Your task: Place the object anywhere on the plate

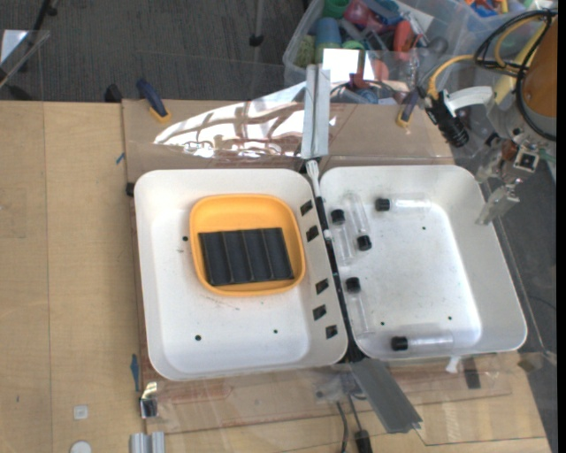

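- Nearest me, I had a grey metal bracket jutting out from under the front edge of the two bins, on the pale wooden bench.
- Next up, the left shallow white plastic bin, and beside it the right shallow white plastic bin, the two touching along a row of black clips.
- In the right bin's front corner I saw a clear plastic tube with a black cap lying flat.
- In the left bin sat the rounded-square orange plastic plate, and the task's object, a flat black ribbed rectangular block, lay squarely on it, inside the rim.
- Further back in the right bin, more clear black-capped tubes lay close to the dividing edge.
- The metal two-finger gripper hung over the right bin's far right corner, well apart from the plate; I could not tell whether it was spread or pressed together, and I saw nothing in it.
- Behind it, the arm rose at the far right amid yellow and black cables.
- Farthest back I had a clear tub of coloured toys.
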Available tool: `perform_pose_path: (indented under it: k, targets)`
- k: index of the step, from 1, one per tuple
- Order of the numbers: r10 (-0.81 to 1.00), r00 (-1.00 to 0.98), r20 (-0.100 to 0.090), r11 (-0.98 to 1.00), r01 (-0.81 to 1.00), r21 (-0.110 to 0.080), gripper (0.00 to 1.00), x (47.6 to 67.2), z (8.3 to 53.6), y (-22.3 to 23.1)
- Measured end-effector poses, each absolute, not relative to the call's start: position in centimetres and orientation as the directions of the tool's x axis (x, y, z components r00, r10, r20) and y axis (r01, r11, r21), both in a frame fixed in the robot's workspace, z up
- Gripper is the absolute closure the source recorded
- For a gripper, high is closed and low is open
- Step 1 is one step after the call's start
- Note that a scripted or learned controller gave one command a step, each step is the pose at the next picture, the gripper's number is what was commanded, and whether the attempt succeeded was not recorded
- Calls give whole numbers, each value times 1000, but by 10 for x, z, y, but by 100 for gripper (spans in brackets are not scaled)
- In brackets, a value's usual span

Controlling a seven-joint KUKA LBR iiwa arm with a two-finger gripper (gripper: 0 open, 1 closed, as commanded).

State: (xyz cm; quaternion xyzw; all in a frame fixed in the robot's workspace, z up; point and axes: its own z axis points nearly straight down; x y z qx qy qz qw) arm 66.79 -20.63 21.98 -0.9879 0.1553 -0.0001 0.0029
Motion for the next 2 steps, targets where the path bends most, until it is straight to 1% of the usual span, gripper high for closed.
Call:
perform_pose_path:
  k: [1,2]
  targets:
    - [-196,981,0,-981,-196,-6,0,668,218,-215]
    - [-195,981,0,-981,-195,-6,0,668,224,-219]
